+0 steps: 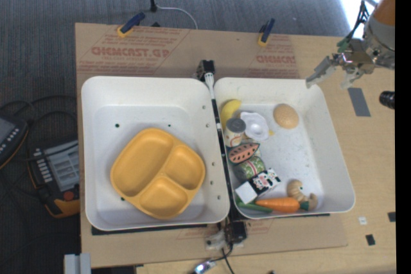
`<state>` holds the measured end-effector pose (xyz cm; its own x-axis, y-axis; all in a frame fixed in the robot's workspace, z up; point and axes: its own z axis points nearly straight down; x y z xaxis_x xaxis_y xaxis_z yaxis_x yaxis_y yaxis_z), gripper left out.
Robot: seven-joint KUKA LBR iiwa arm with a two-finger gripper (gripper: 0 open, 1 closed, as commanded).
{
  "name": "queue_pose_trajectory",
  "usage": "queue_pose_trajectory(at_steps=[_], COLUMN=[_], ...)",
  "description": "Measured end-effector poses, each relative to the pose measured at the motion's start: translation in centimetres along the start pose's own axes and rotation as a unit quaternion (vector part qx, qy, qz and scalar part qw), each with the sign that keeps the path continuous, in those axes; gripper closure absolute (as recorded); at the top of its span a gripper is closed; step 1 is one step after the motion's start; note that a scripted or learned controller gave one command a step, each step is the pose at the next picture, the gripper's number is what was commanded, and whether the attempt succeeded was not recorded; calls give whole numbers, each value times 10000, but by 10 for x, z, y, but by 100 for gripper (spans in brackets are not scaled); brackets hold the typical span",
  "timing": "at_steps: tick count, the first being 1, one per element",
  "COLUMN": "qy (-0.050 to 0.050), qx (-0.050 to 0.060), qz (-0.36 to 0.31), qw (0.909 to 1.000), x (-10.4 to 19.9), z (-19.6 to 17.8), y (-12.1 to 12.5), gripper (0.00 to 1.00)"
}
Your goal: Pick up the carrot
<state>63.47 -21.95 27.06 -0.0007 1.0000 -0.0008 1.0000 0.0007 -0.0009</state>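
Jaws of the gripper (334, 71) spread, pinching nothing, well apart from the carrot (279, 205).

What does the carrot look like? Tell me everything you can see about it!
The carrot is orange, smooth and toy-like, with a green bit at each end. It lies flat on its side along the near wall of the right bin, pointing left to right. A white block with black marks sits right above its left end, and a small tan figure rests by its right end. The end effector is far away, above the bin's far corner.
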Motion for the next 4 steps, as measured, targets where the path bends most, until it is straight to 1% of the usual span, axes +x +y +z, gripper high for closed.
queue_pose_trajectory(at_steps=[1, 2, 3, 4], qy=[-1, 1, -31, 102], qx=[10, -4, -58, -12], qz=[644, -500, -598, 382], qw=[9979, 9987, 9982, 9992], x=[-4, 54, 31, 7], z=[62, 120, 180, 178], y=[-126, -13, -34, 12], gripper=[0, 0, 0, 0])
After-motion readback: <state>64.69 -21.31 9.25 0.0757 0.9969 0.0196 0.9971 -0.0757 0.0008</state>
